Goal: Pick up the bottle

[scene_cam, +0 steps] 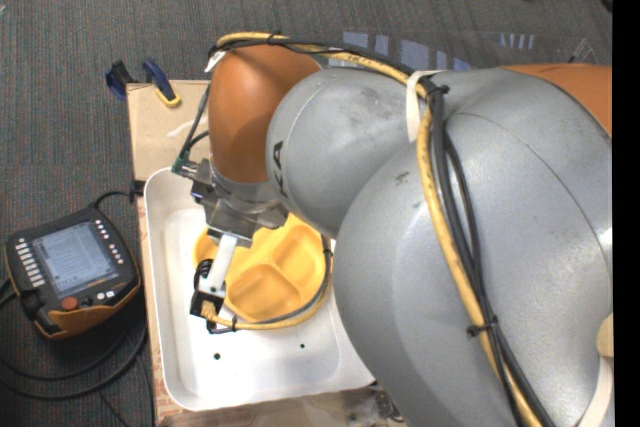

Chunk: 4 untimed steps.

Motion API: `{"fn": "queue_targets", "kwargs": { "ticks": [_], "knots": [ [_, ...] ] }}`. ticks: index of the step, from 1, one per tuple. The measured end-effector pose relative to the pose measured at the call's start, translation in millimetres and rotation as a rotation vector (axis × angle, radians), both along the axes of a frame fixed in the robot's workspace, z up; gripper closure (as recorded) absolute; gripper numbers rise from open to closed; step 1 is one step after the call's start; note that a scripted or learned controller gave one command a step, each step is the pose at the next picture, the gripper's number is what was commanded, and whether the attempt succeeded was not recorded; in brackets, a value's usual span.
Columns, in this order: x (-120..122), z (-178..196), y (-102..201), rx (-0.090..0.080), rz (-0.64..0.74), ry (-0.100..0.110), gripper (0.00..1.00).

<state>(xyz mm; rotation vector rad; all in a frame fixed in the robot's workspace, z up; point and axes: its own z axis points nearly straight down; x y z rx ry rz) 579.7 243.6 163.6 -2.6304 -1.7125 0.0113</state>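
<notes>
Arm [400,215] over yellow divided dish [285,275], white bin [260,365]

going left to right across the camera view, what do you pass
handheld controller on the floor → white bin → yellow plate lying in that bin → grey robot arm

Your grey arm [450,235] looms in from the right | gripper [240,215] low over a yellow divided plate [285,275] in the white bin [260,365] | teach pendant [70,265] on floor, left
</notes>
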Motion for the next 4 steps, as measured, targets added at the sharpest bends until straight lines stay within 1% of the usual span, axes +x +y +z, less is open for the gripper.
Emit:
{"fn": "queue_targets", "kwargs": {
  "ticks": [1,2,3,4],
  "knots": [
    [47.6,-12.3,-0.1,0.0,0.014,-0.001,1.0],
    [63.8,4.6,-82.5,0.0,-0.166,-0.002,1.0],
    [63.4,10.4,-16.9,0.002,0.115,-0.003,1.0],
    [63.2,21.2,1.3,0.0,-0.218,-0.004,1.0]
  ]
}}
